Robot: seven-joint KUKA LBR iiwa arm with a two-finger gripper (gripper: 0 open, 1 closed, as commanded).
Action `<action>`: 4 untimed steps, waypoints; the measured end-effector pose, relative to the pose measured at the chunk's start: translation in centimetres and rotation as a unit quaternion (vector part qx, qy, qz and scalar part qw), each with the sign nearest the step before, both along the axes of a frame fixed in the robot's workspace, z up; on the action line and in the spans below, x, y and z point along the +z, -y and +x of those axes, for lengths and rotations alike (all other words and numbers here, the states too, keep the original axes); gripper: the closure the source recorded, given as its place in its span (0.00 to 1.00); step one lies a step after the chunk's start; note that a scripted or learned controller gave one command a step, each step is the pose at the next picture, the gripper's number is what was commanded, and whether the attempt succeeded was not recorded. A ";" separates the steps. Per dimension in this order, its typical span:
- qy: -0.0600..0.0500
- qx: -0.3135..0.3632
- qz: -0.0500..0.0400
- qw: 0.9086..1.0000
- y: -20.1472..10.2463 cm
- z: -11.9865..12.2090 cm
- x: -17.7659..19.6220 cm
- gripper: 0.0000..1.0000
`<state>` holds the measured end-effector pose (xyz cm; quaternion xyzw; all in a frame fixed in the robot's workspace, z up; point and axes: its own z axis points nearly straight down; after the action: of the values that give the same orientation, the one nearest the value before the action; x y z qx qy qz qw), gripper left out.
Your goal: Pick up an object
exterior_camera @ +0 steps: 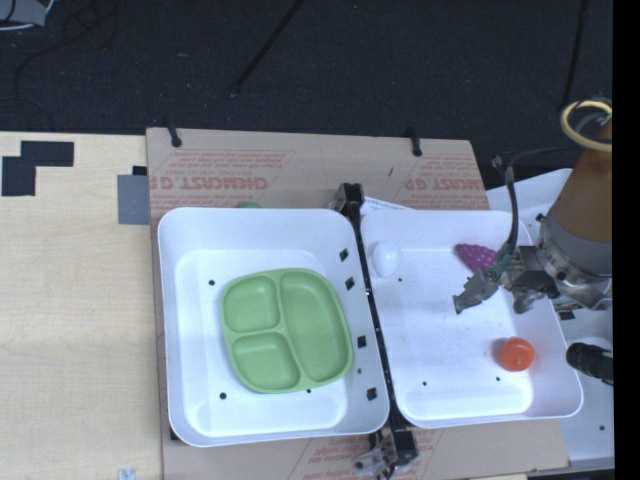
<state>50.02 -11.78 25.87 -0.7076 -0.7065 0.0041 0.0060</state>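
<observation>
In the right bin (440, 408) lie three small things: a purple bunch-like object (477, 256) at the back, a white egg-shaped object (385, 259) near the back left corner, and an orange-red round object (516, 354) toward the front right. My gripper (495, 300) hangs low over the right bin's middle right, just in front of the purple object and behind the orange-red one. Its fingers (470, 296) stand apart, with bare bin floor between them. It holds nothing.
The left bin (190, 268) holds a green plate (286, 329) with three compartments. A dark divider (366, 308) runs between the bins. The grey arm with its orange band (590, 193) reaches in from the right edge. Cardboard (300, 173) lies under both bins.
</observation>
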 end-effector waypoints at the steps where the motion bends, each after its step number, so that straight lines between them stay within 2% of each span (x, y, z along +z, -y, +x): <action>1: 0.005 0.001 -0.001 1.000 0.0 0.2 0.5 0.00; 4: 0.004 0.000 0.000 1.000 -1.4 -1.2 -17.1 0.00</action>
<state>48.81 -10.36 8.73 -0.7074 -0.7068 0.0019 0.0033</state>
